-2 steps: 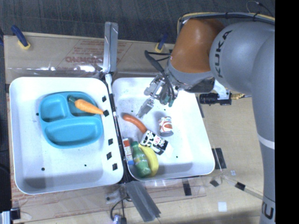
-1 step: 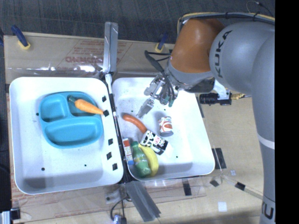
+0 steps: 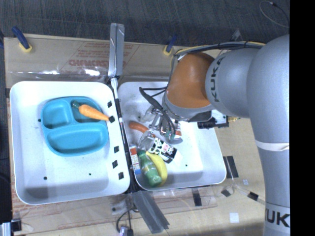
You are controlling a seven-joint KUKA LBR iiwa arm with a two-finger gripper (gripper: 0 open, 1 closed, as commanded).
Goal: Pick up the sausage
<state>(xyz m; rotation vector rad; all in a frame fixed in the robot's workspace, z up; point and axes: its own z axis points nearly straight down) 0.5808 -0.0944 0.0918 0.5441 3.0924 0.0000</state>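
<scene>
The gripper (image 3: 158, 130) is lowered into the right bin (image 3: 209, 166), just beside the sausage (image 3: 138, 127), which lies near the bin's left wall. Whether it is spread or pressed together cannot be told from the view. Nothing is seen pinched, so the step in hand is judged to be the approach. A slight shift left and a clean closing on the sausage would be called for next. A banana (image 3: 158, 165) and a green bottle (image 3: 148, 171) lie nearer the front. In the left bin (image 3: 29, 181) a carrot (image 3: 93, 112) rests on a blue tray (image 3: 74, 139).
</scene>
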